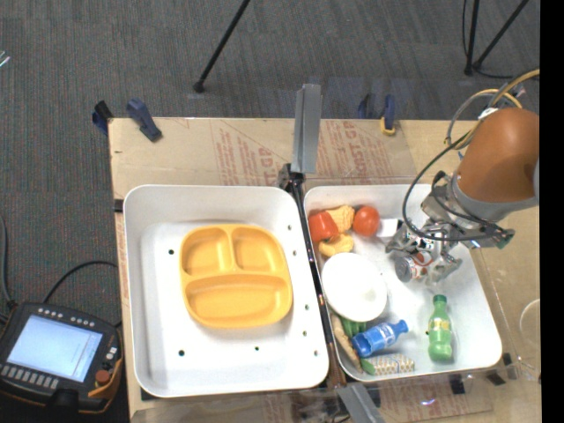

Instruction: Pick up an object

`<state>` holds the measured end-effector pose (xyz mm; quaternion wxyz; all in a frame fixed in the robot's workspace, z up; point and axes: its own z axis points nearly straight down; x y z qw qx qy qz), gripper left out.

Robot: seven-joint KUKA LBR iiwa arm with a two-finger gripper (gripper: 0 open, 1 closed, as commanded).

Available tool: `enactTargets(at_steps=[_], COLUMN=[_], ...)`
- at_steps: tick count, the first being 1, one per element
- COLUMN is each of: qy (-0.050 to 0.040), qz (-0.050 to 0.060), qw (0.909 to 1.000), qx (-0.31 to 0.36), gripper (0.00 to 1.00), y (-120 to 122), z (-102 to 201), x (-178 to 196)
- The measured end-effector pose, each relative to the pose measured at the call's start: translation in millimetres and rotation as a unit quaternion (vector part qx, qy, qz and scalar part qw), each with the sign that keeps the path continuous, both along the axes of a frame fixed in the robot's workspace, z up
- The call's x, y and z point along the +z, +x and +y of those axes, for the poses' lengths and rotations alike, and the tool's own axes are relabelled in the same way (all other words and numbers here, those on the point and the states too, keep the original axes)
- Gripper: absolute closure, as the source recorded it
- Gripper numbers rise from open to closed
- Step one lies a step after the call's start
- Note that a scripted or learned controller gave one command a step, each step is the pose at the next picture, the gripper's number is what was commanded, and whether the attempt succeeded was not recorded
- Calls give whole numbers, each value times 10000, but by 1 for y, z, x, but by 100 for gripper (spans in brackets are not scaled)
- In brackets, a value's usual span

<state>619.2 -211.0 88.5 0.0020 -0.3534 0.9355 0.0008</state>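
Observation:
My gripper (pixel 424 256) hangs low over the upper right part of the right bin (pixel 483 317), under the orange wrist band. A small grey and red object (pixel 411 266) lies right beneath it; whether it is gripped I cannot tell. To the gripper's left are a red tomato (pixel 366 219), a red pepper (pixel 320 226) and a yellow piece (pixel 340 215). A white round plate (pixel 353 287) lies in the bin's middle left. A green bottle (pixel 440 328) and a blue bottle (pixel 382 337) lie near the front.
The left bin (pixel 150 324) holds a yellow divided tray (pixel 236 274). A pale ridged item (pixel 393 366) lies at the right bin's front edge. A grey post (pixel 307 135) stands behind the seam between the bins. A teach pendant (pixel 57 353) rests on the floor at lower left.

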Motion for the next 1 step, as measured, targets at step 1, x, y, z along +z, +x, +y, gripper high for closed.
enactTargets(at_steps=[1], qy=[5], qz=[17], qw=[9993], qx=[363], gripper=[0], y=[-21], z=[4], x=[-1])
